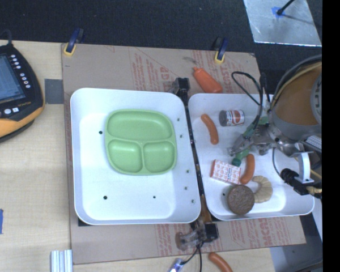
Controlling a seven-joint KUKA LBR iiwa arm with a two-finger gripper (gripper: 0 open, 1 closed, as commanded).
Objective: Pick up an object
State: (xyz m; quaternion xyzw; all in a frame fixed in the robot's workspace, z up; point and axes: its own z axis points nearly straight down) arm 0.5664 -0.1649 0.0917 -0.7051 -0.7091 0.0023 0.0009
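The gripper (242,149) is seen low over the right bin (215,203), near its middle toward the right wall. Whether the fingers are parted or clenched cannot be told; nothing is seen held between them.

Just beside and below the tips a sausage (249,169) lies upright against a small red-and-white carton (226,172). The sausage is judged light, smooth and round, likely to roll or slip; a grasp across its short middle is advised. The carton is judged light and stiff, best taken across its flat sides.

Also noted in the right bin: a second sausage (210,128) and a small can (232,118) toward the far edge, a dark round patty (239,199) and a pale biscuit-like piece (263,188) at the near edge.

The left bin (90,197) holds one green divided plate (140,141).
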